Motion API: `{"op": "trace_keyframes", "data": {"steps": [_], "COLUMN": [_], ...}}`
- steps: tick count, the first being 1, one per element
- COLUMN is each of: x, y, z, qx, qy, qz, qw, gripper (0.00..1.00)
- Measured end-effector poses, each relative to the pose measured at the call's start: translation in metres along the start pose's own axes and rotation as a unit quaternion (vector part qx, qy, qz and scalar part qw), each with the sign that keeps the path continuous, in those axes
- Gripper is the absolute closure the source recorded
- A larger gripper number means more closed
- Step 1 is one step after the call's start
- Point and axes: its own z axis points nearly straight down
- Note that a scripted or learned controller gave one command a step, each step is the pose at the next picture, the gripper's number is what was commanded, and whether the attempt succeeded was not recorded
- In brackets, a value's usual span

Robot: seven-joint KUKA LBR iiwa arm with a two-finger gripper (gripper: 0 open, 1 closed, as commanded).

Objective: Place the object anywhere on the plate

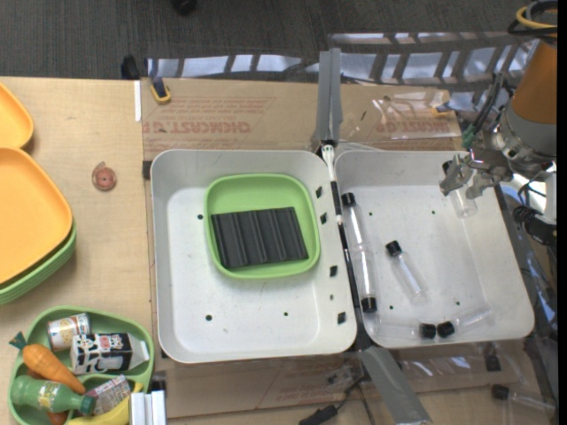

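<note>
A robotics lab: white bins [168, 326] on a cardboard-covered bench [221, 118], clear sample tubes [403, 268], carpeted floor.

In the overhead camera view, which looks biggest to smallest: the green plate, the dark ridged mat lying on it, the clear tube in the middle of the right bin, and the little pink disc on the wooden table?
1. green plate
2. dark ridged mat
3. clear tube
4. pink disc

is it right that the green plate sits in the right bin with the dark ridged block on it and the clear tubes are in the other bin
Not quite: the camera view shows the green plate in the left bin, not the right. The dark ridged block does lie on it, and the clear tubes are in the other bin.
</note>
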Motion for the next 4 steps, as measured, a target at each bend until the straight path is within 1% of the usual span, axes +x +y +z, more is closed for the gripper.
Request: {"op": "trace_keyframes", "data": {"steps": [1,2,3,4], "x": [0.025,0.077,0.143,0.224], "y": [-0.032,-0.072,-0.068,-0.057], "z": [0.027,0.019,0.022,0.022], "qx": [0.0,0.0,0.0,0.0], "qy": [0.001,0.001,0.0,0.0], "qz": [-0.089,-0.133,-0.177,-0.232], "qw": [0.9961,0.9911,0.9842,0.9728], "gripper": [1.0,1.0,1.0,1.0]}}
